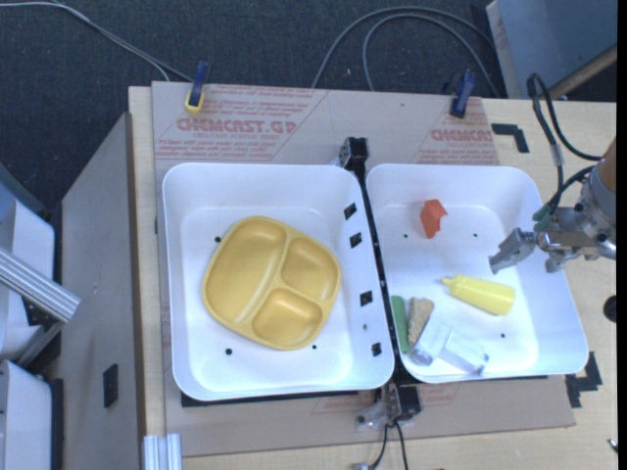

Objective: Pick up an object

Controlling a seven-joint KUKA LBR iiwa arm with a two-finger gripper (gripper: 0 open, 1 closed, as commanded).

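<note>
Clear plastic packaging (453,350) lies at the right bin's (558,351) near wall, beside a green-edged sponge (409,321). All the loose pickables sit here — a yellow bottle (479,294) mid-bin, an orange block (432,217) farther back. Reaching in from the right, the gripper (529,248) hovers over the bin's right side — jaws apart, holding nothing.

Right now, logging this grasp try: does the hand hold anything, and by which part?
Nothing is held. The hand hangs above the right bin, apart from the yellow bottle and the orange block.
</note>
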